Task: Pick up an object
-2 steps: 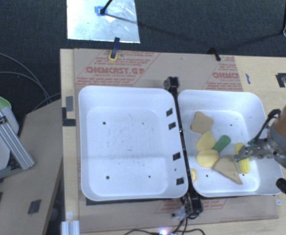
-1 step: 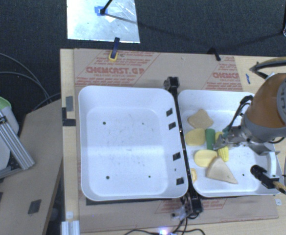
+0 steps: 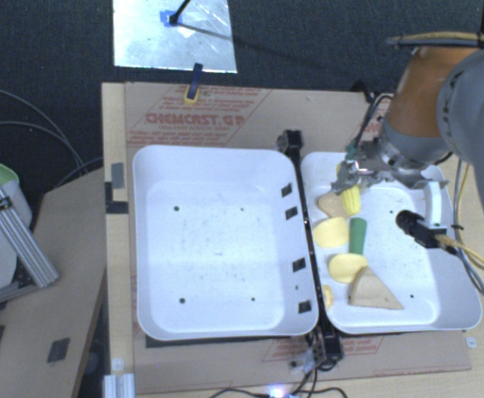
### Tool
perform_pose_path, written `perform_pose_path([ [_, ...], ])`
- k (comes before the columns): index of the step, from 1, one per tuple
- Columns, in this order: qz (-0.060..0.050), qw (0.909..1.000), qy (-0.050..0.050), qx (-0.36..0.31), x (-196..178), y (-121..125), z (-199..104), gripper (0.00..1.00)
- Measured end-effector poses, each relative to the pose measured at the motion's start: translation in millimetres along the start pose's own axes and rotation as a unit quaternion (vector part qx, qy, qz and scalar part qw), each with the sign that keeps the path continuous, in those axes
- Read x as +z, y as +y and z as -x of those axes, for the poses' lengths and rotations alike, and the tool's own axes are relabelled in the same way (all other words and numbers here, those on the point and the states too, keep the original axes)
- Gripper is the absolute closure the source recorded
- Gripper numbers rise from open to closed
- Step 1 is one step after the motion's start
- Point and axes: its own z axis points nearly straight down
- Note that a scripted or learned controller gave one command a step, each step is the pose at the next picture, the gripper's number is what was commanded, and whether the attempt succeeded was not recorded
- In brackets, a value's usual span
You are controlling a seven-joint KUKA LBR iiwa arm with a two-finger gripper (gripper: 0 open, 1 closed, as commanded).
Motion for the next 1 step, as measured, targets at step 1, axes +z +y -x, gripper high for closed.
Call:
perform_pose_path([
  [1,-0.009,1.0000,0.001,0.002,7.5,-36.4,-72.5,1.00],
])
